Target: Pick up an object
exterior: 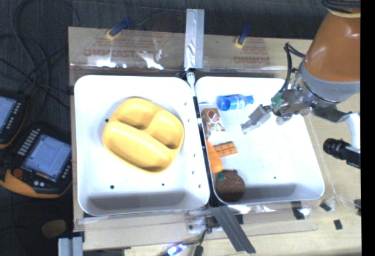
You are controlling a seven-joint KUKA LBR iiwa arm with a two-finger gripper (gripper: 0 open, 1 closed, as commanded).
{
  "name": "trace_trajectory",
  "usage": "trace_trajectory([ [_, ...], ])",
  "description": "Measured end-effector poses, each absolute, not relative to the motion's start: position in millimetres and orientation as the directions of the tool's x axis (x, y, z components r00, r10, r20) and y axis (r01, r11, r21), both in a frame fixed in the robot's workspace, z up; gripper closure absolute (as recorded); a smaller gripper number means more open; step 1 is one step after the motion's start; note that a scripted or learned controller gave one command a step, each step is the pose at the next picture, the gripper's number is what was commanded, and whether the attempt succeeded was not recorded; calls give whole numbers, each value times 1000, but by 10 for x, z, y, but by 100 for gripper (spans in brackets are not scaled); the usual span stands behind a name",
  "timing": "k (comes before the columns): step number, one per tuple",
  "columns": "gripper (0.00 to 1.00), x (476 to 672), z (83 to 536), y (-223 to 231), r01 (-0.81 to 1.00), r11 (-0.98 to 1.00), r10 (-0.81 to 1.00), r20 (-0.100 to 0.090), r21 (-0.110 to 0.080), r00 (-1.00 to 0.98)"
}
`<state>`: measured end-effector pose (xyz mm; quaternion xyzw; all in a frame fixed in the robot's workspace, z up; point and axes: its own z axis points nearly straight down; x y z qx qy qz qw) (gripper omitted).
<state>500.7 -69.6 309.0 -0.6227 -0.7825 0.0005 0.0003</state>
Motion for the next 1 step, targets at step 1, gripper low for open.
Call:
trace_trajectory([
  [1,0,5481,1827,-380,975,223,975,1,-3,-223],
])
